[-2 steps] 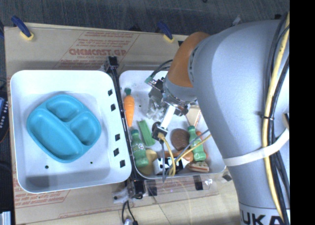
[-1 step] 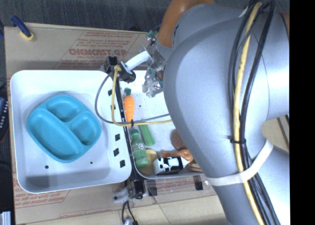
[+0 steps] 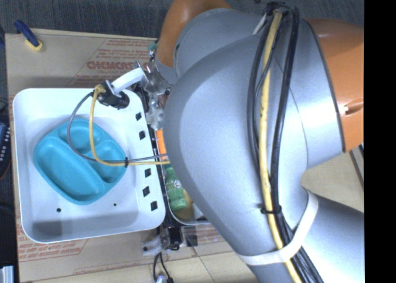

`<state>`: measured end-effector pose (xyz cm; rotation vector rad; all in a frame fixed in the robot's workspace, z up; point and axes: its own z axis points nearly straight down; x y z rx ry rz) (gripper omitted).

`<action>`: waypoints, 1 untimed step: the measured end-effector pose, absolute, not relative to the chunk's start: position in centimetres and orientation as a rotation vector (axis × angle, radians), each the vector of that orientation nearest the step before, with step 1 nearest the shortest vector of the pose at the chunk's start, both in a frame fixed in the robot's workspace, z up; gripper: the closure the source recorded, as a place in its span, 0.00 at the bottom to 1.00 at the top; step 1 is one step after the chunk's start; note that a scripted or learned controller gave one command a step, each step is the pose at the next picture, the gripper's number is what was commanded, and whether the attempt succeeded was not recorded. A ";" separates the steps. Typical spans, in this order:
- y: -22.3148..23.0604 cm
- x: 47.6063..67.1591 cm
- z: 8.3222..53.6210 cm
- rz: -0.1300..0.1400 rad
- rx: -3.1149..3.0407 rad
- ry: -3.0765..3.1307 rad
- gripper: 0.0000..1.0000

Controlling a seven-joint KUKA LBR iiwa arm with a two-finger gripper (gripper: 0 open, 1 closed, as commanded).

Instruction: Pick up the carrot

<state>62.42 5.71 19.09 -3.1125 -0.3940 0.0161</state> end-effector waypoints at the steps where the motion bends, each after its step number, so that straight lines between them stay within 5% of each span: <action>1: 5.1 62.5 19.2 0.013 -3.119 -0.383 0.00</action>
